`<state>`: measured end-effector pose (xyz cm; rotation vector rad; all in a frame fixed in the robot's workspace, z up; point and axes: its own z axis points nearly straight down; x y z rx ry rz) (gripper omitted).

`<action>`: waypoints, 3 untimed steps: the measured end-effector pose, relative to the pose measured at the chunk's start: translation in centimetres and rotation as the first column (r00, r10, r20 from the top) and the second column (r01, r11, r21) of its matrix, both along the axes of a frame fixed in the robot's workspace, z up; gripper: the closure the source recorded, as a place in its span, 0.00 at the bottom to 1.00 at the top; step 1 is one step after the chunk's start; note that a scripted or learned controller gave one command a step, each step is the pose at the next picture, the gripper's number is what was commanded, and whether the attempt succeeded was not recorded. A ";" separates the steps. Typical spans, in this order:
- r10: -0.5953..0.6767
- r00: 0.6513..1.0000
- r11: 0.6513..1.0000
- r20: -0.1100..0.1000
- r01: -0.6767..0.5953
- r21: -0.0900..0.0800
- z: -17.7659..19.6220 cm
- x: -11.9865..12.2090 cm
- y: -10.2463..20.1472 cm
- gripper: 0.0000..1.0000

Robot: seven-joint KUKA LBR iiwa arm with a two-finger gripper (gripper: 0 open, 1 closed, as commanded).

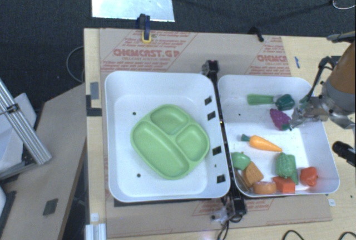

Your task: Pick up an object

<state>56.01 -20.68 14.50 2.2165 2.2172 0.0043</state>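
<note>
**Purple toy met at the right bin's far side**

Purple toy vegetable [280, 118] is seen in the right bin [320, 138], at the frame's middle right, below a dark green piece [285, 102]. The gripper [296, 118] is placed just beside it, at its right edge; how wide the fingers stand cannot be told. An orange carrot [262, 143] is found lower down. A green divided plate [169, 141] is held by the left bin [119, 116].
</note>
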 end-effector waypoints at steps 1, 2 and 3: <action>0.004 1.000 1.000 0.000 -0.004 0.001 4.4 0.4 0.2 1.00; 0.005 1.000 1.000 -0.001 -0.005 0.001 8.2 0.5 0.1 1.00; 0.009 1.000 1.000 -0.006 -0.009 0.005 7.2 0.2 5.7 1.00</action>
